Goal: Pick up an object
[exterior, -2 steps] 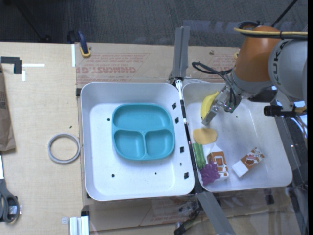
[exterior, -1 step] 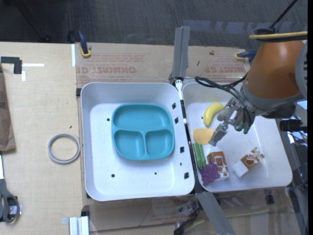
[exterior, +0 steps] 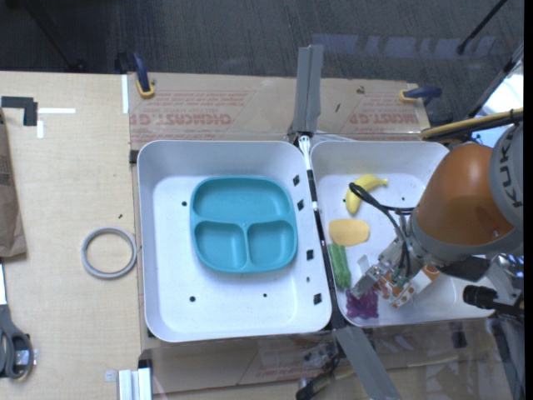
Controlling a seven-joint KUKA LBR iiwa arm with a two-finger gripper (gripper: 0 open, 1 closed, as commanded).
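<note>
Purple grapes (exterior: 362,306), likely light, soft plastic, lie at six o'clock in my right bin (exterior: 433,161), touching the green pod (exterior: 339,263). My tool (exterior: 385,280) hangs just at their two o'clock; how wide it stands I cannot tell. I judge the lumpy cluster slippery, so I'd pinch across its middle.

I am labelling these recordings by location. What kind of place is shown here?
Probably a robotics lab test bench, not a kitchen: a grey and orange robot arm reaches over two white bins, one holding a blue divided plate, the other toy food such as a banana.
</note>
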